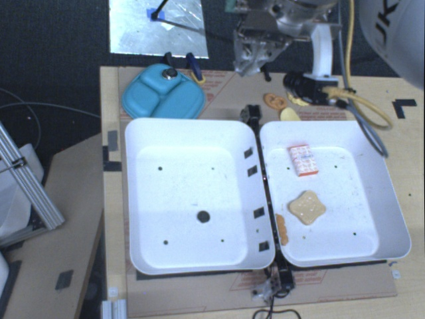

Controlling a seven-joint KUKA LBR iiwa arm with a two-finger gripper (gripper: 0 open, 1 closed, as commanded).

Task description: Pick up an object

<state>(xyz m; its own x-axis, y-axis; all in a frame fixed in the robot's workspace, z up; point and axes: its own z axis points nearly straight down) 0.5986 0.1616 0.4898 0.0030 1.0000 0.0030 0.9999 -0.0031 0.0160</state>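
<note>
The worktop (113, 111) carries two shallow white bins side by side. The left bin (192, 195) and the right bin (332, 198) touch along their inner walls. Beyond the left bin rests a blue divided tray (163, 95). The end effector (251, 60) hangs above the worktop's far edge, beyond both bins; whether its fingers are spread or closed cannot be told. In the right bin lie a tan toast-shaped piece (307, 207) and, farther back, a small red-and-white box (303, 160).
</note>
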